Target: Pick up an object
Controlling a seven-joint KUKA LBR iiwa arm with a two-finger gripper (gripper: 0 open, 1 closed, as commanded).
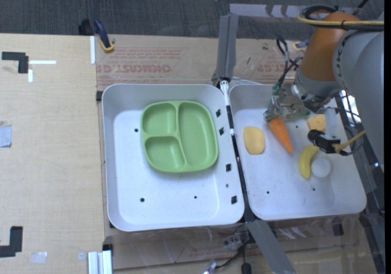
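Gripper (pixel 280 114) over the right bin (pixel 342 205)
We see it at the carrot's (pixel 282 135) top end; whether it grips, we cannot tell.

Single fixed camera, high above the bench (pixel 49 163), looking down at a slant.
Both white bins lie mid-frame at moderate range: left bin (pixel 122 205) centre, right bin (pixel 293 205) toward the right; the arm (pixel 342 41) enters from the upper right.
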